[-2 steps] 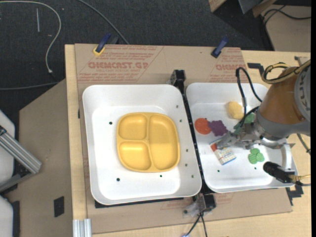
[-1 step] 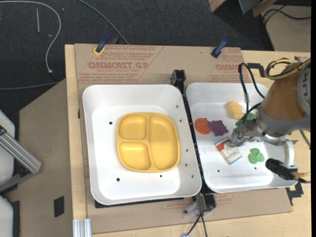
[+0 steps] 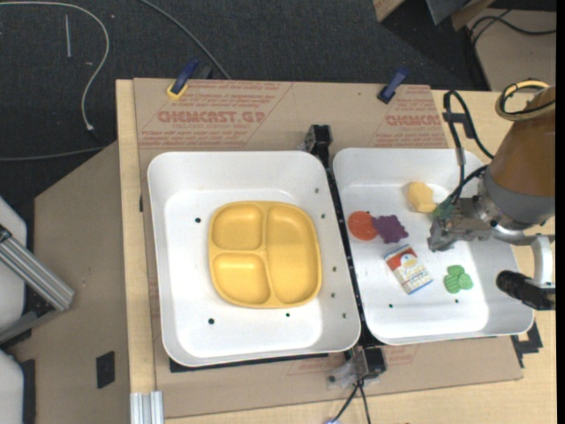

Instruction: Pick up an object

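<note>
1. Over the right bin (image 3: 380,321), the arm (image 3: 521,162) reaches in from the right, wrist angled down.
2. Its end effector (image 3: 443,233) hangs among small objects; its opening cannot be judged.
3. Nearest lie a yellow piece (image 3: 421,195) and a green piece (image 3: 457,280).

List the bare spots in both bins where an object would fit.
Left bin: a bare white border all around the yellow divided plate. Right bin: bare floor along the near wall, below the small carton and green piece. Its middle is crowded, beside the gripper.

Grey arm (image 3: 521,203), orange band (image 3: 530,148)
</note>
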Robot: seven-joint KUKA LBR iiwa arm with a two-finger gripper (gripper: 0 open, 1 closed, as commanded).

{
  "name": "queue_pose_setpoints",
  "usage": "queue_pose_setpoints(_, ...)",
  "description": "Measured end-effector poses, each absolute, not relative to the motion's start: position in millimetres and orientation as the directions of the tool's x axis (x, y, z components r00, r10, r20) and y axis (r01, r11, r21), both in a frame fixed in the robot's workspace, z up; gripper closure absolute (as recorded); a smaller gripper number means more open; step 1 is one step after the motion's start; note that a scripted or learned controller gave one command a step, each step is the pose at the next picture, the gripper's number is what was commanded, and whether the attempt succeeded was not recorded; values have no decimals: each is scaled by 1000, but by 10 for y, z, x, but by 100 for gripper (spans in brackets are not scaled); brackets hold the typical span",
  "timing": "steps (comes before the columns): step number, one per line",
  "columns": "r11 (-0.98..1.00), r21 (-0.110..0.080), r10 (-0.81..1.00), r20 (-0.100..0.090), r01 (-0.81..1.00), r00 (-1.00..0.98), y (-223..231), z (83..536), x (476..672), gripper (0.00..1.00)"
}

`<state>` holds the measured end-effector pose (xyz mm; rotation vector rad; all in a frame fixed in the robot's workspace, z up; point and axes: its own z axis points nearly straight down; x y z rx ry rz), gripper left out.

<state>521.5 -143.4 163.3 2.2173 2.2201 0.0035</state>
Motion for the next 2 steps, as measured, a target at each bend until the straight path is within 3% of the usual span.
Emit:
queue_pose_setpoints(1, 2, 6, 1000, -1, 1000, -2, -1433, 2075, 5230, 100)
queue_pose_setpoints(2, 4, -3, 1000, 3, 1000, -4, -900, 2014, 5153, 100)
